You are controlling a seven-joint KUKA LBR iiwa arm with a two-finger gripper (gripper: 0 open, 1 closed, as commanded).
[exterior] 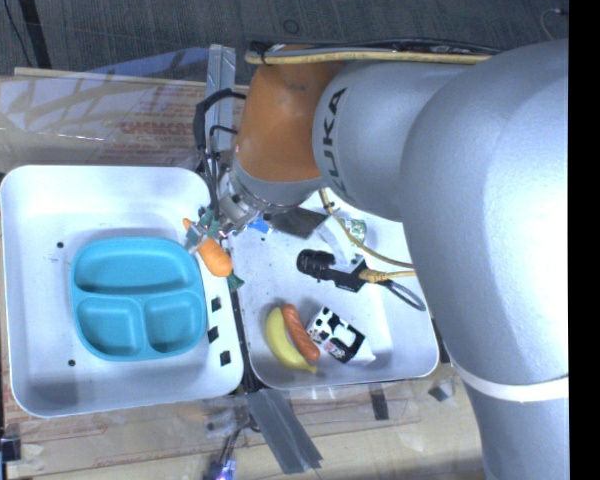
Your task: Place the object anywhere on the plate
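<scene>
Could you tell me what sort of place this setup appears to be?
Most likely a robotics lab bench for pick-and-place trials. A KUKA arm reaches over two white bins on a wooden bench. One bin holds a blue divided plate, the other toy items like a banana and a carrot.

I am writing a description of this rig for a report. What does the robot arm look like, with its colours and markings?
The arm is large, rounded and smooth, in light grey. Above the wrist it has a wide orange band. Beside the band, black letters "KUKA" are printed on the grey shell. Thin black cables run beside the wrist. The gripper is small, metallic and grey.
</scene>
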